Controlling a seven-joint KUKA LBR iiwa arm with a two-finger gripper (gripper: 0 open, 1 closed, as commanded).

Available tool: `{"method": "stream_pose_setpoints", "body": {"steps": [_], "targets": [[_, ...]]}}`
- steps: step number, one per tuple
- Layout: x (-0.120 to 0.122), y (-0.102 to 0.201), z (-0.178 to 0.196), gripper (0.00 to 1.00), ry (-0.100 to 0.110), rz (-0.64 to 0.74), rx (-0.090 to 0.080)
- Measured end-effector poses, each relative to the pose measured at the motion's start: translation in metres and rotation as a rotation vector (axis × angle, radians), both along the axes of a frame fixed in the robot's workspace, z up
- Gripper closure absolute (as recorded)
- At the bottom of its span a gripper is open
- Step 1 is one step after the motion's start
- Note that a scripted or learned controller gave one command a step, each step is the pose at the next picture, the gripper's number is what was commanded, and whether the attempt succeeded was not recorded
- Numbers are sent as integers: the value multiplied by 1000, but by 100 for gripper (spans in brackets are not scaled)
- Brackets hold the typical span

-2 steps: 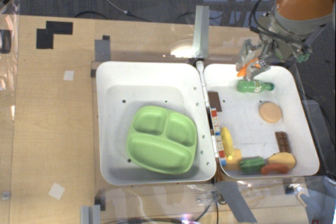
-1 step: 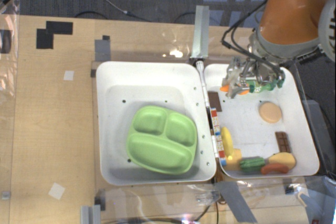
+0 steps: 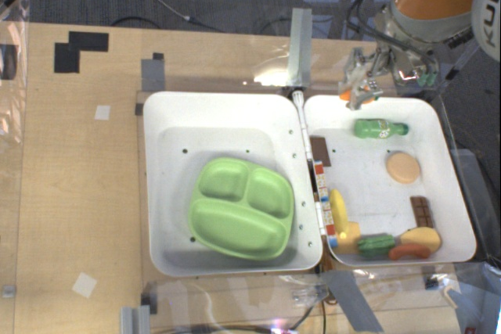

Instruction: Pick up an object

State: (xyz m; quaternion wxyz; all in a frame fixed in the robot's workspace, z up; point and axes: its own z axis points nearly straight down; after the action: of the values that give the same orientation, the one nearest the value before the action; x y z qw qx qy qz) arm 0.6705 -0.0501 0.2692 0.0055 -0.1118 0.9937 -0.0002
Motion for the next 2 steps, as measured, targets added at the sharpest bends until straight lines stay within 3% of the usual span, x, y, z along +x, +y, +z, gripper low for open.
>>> {"method": "stream_pose_setpoints", "body": {"steps": [1, 2], "targets": [[2, 2, 15, 100, -14, 1, 1], [-36, 30, -29, 100, 6, 46, 1]]}}
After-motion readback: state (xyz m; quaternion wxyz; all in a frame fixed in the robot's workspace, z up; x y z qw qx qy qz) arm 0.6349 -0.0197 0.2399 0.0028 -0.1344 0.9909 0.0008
